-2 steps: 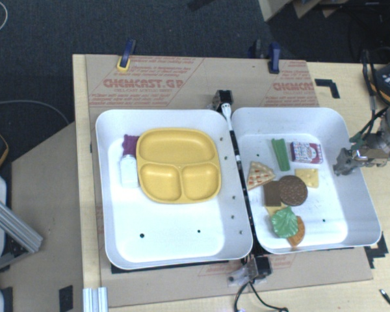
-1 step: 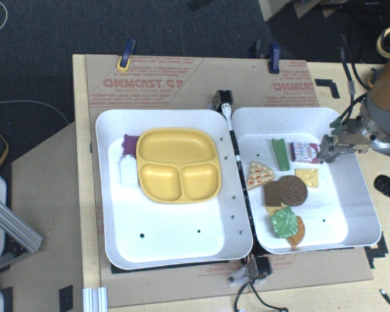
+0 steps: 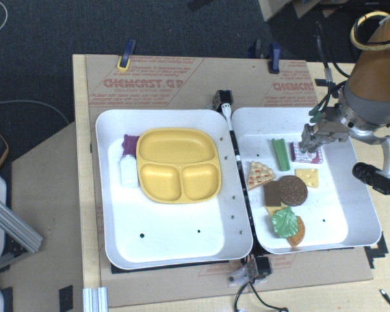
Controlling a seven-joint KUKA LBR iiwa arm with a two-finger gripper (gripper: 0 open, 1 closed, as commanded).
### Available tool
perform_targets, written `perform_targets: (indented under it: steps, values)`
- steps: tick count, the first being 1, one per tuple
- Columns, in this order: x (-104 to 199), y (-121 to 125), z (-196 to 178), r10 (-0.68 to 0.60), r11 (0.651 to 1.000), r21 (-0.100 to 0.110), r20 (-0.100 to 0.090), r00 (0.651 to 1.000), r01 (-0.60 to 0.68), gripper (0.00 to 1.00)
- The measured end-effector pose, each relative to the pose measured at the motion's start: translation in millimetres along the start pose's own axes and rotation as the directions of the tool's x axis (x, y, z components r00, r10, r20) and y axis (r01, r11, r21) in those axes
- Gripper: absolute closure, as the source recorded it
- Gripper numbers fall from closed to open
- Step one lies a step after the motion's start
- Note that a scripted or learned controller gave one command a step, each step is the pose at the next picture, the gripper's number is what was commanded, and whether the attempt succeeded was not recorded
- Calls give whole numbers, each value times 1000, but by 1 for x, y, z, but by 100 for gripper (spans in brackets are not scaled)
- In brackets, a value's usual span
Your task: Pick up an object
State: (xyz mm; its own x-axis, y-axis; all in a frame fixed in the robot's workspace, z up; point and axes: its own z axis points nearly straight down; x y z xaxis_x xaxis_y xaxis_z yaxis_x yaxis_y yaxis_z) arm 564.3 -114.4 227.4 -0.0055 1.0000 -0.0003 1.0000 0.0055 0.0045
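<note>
Bright, even overhead light, soft shadows, white bins (image 3: 117, 194) slightly glaring, mild blur throughout.

Yellow tray (image 3: 179, 163) hides most of purple item (image 3: 130, 144).

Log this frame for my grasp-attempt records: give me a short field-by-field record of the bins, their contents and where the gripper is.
left bin: yellow divided plate; purple item and white item at its left
right bin: green stick, waffle slice, cheese square, brown round cookie, green leaf
gripper: low over right bin's upper part, at a small pink-and-white item
grasp: none visible
</note>
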Motion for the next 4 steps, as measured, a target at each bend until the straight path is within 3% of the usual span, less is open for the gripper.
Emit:
perform_targets:
  steps: [1,2,4]
  values:
    - [42,17,9,0,1000,1,0,1000,0,100]
    - [33,22,-8,4,1000,0,1,1000,-4,100]
    - [35,18,-5,5,1000,6,0,1000,-5,100]
